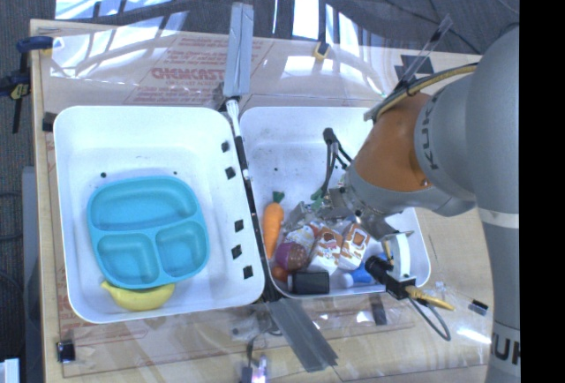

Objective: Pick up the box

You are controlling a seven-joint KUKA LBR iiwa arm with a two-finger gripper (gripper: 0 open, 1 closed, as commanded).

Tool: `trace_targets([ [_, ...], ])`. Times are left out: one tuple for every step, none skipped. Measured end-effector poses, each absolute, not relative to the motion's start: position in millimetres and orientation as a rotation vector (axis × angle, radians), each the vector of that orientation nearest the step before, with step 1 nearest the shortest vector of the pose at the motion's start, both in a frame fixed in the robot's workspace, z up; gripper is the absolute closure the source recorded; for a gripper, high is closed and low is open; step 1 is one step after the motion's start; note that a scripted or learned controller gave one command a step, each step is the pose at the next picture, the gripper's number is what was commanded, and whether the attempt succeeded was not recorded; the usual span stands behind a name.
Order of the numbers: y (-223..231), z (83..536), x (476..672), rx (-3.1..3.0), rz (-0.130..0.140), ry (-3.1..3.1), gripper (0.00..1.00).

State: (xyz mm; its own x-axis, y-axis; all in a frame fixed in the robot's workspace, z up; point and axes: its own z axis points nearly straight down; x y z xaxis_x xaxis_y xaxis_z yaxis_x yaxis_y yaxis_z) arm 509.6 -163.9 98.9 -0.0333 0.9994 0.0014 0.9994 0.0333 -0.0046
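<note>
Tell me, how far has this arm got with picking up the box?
Done: the arm has reached into the right bin and hangs low over the pile of items there. In hand: nothing I can confirm; its wrist covers the pincer, and the box, white with red-orange print, lies among the carrot and other items. Left: gripping the box and lifting it out. The left bin holds a blue tray and a banana.
</note>
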Motion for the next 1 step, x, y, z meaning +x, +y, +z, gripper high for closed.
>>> trace_targets([
  [-187.8,89.4,539.2,-2.160,0.002,-2.276,0.00],
])
